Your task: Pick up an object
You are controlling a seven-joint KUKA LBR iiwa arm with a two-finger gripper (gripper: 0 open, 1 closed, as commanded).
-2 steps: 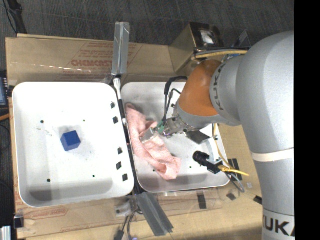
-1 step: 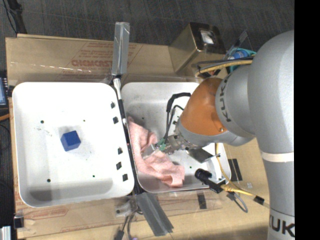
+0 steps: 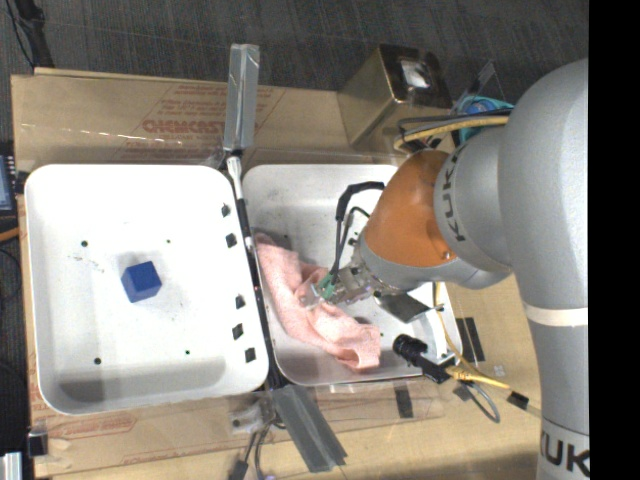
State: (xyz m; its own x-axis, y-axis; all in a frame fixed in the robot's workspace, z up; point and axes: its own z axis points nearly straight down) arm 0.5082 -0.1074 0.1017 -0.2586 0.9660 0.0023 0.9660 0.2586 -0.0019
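A crumpled pink cloth (image 3: 300, 303) lies in the right bin (image 3: 300, 193), stretching from its left wall toward the front. My gripper (image 3: 330, 288) is down in that bin, right at the cloth's middle fold, with the wrist and orange band above it. A small greenish thing shows at the gripper's tip, touching the cloth. A blue cube (image 3: 142, 280) sits alone in the left bin (image 3: 60, 218), far from the gripper.
The grey arm covers the right bin's right half. A metal divider post (image 3: 240, 98) stands between the bins at the back. A brown box (image 3: 390, 88) sits behind the right bin. Cardboard lies under the bins.
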